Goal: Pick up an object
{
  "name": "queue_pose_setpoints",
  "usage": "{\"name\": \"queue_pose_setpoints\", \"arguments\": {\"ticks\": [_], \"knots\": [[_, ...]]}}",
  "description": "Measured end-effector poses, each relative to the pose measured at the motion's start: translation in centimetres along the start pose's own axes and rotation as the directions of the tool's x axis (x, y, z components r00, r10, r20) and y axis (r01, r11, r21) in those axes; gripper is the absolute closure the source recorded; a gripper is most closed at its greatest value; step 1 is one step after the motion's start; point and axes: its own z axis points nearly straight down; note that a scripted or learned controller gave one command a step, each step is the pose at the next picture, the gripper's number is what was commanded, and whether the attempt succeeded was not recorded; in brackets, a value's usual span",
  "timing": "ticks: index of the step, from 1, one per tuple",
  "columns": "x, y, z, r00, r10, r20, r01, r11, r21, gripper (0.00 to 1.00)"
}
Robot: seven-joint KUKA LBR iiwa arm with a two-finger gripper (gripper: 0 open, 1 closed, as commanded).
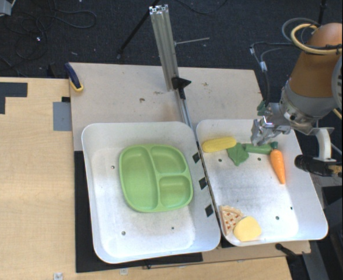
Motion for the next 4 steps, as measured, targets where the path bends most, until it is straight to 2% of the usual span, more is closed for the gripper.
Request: {"name": "queue_pose_setpoints", "arguments": {"ticks": [2, 4], "knots": [[9.2, -5.0, 0.1, 1.000, -0.001, 0.000, 0.001, 1.000, 0.001, 1.00], [18.1, -7.9, -0.1, 1.000, -0.001, 0.000, 0.001, 1.000, 0.003, 1.00]]}}
